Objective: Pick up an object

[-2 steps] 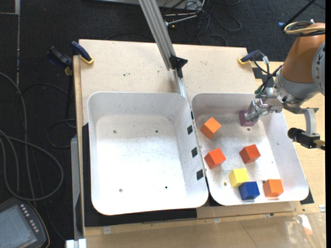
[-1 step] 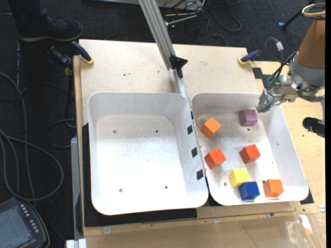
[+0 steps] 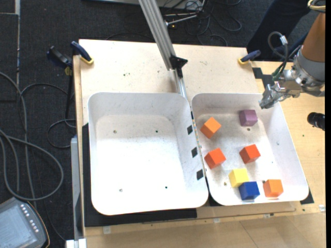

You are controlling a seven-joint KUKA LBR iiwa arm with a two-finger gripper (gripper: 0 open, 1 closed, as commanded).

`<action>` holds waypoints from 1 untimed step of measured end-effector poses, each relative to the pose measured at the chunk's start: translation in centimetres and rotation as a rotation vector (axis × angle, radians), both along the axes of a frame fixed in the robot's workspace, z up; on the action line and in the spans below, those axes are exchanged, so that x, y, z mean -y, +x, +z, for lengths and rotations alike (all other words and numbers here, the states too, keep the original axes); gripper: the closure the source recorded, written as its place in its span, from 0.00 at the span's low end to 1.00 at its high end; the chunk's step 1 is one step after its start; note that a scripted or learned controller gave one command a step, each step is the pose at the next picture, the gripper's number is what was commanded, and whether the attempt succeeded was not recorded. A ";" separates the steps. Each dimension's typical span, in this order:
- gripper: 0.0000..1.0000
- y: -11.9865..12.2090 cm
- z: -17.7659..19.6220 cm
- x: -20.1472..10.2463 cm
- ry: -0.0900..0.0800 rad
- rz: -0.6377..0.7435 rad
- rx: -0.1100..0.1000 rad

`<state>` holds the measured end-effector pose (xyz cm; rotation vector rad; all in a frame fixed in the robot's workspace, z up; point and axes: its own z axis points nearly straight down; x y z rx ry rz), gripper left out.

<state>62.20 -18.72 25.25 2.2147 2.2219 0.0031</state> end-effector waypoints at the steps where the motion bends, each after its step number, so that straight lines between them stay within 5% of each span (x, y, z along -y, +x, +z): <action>1: 1.00 0.0 -1.2 -5.9 0.004 0.005 -0.007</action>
